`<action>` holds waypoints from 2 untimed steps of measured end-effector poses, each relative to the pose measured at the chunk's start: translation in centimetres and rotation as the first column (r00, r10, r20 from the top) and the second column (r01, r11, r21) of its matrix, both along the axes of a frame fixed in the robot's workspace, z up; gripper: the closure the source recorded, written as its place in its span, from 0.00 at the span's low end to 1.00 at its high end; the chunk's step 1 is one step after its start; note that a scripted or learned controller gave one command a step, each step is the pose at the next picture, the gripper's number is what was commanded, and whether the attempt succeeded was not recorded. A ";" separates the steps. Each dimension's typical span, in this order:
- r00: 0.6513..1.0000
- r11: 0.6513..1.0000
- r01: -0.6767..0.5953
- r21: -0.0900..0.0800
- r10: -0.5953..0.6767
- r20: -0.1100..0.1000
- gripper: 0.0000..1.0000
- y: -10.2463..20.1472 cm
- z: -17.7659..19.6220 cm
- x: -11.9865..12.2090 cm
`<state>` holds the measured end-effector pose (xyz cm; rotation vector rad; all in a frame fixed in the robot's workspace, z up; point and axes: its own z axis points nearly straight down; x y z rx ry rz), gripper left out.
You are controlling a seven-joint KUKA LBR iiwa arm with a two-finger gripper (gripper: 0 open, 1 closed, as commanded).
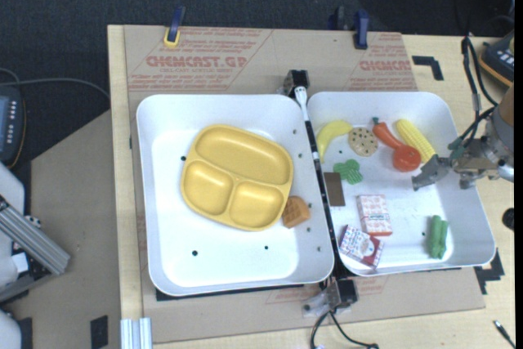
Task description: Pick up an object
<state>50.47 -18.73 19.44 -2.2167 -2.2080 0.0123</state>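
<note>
Nothing picked up yet. Gripper (443,172) hanging open, holding nothing, just right of red tomato (406,159). Grabbing toy still waiting.

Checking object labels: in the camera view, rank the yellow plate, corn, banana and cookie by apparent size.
1. Yellow plate, clearly largest.
2. Corn and banana look about alike; no ranking between them.
3. Cookie, smallest.

The hand (445,170) hovers over the right bin (467,251), near a tomato (406,159).
</note>
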 end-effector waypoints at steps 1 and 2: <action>1.000 1.000 -0.004 -0.004 0.004 0.015 0.00 0.1 0.8 0.3; 1.000 1.000 -0.004 0.000 0.004 0.008 0.00 0.5 -5.5 0.1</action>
